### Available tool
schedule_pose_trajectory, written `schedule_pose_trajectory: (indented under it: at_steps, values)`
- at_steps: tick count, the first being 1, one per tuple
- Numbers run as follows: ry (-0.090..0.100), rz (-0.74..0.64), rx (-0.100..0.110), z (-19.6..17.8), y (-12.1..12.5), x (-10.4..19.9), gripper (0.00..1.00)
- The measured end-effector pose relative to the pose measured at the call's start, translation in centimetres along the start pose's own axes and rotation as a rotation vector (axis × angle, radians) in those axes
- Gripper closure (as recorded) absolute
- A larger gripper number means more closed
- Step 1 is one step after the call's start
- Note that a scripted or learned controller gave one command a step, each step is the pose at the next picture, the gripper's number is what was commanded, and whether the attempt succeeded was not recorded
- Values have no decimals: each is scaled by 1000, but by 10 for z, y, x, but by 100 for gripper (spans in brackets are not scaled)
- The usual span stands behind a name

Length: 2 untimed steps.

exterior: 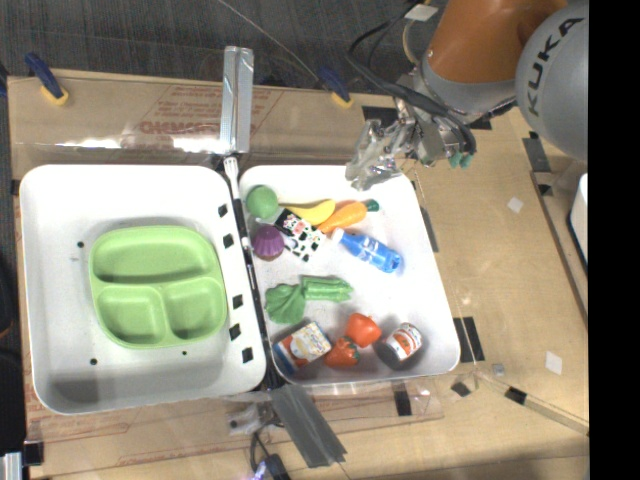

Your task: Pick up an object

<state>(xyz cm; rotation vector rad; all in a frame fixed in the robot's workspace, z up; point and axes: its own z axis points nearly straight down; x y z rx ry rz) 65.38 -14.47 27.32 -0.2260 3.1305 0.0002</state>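
The metal gripper [374, 168] hangs over the far edge of the right bin [432, 298]; whether it is spread or pressed together cannot be told, and nothing shows in it. Just below lie a smooth orange carrot [345, 214] and a curved yellow banana [310, 211], touching. The left bin [50, 268] holds a glossy green divided tray [157, 286].
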Motion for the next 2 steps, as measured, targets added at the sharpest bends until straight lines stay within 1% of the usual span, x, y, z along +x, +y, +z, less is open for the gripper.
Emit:
schedule_pose_trajectory:
  at_steps: [1,2]
  values:
    - [-5,-1,4,-12,-1,-1,100]
    - [1,-436,1,18,-49,4,100]
